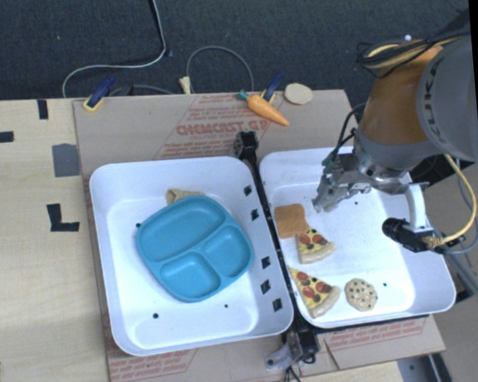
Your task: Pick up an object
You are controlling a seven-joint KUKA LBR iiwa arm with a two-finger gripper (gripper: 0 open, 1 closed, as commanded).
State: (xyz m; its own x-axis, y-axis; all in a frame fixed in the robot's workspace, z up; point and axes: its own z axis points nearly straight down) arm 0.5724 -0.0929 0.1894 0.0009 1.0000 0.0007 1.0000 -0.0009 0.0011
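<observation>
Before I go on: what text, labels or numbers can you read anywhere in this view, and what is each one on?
"CHEMCAST GP": red print on the brown board under the bins; the last letters are my best reading.
Smaller red lines below it: too blurred to read.
More red print on the board's front edge: too small to read.
Black marks on the bench: shapes, not letters.

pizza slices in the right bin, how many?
2. One pizza slice lies mid-bin, just below the brown toast square. The other lies near the front edge, left of the cookie. The arm covers part of the bin's back, so more could be hidden.
</observation>
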